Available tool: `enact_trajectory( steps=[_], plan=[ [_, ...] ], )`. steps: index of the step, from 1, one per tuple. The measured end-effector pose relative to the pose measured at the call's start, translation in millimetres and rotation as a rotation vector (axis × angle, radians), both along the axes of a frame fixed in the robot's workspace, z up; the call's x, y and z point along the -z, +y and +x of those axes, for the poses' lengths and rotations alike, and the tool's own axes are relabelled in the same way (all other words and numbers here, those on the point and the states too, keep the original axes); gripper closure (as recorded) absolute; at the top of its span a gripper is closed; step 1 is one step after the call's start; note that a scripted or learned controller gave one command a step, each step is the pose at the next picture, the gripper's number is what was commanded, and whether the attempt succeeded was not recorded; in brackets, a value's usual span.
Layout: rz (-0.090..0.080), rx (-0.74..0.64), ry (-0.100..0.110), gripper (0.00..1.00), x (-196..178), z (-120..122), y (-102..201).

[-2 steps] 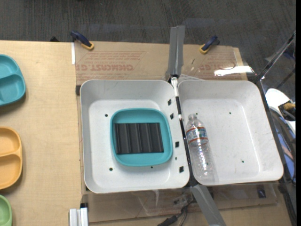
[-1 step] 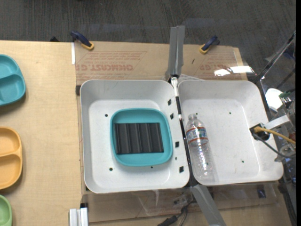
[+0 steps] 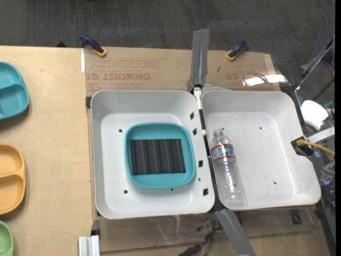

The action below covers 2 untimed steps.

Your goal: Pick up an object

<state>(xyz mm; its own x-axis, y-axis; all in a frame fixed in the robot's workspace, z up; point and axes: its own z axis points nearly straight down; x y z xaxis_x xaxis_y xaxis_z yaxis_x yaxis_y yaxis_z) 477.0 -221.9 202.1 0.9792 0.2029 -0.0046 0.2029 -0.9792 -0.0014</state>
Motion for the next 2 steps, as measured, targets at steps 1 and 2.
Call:
enact_trajectory(
  steps=[1, 2],
  plan=[
    [-0.001, -0.148, -0.001, 0.00, -14.6, 0.7, -0.1],
    [0.000, 0.000, -0.002, 0.00, -13.7, 0.4, -0.5]
  ],
)
